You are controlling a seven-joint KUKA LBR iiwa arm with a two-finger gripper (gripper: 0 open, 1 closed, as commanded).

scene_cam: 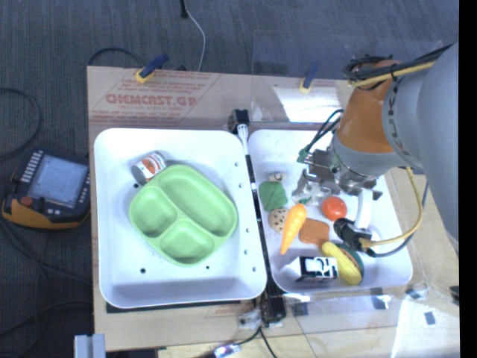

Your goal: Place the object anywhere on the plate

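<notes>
The plate (183,213), a green one with three compartments, is lying in the left bin (112,274), and nothing is resting on any of its compartments, so the task is looking not yet done. A can (149,165) is lying just off the plate's upper left rim, touching or nearly touching it; I cannot tell which.

The toys are all sitting to the right of the plate, across the divider, in the right bin (395,263): a green leafy piece (273,195) nearest the plate, then a cookie (279,218), a carrot (293,226), an orange slab (314,231), a tomato (334,207), a corn cob (343,263) and a black-and-white box (317,268). Which one is the object to move is not given.

The gripper (322,179) is hanging over that cluster, well right of the plate, just above the carrot and tomato. Whether it is released or clenched I cannot tell, and nothing is visibly grasped.

Judging from this, the pick, the carry over the divider and the release are all remaining.

Room is looking tight around the toys, which are lying close together and near the bin walls. Around the plate there is bare bin floor below and to its left, and the plate itself is offering a wide landing area; the can is crowding only its upper left corner.
</notes>
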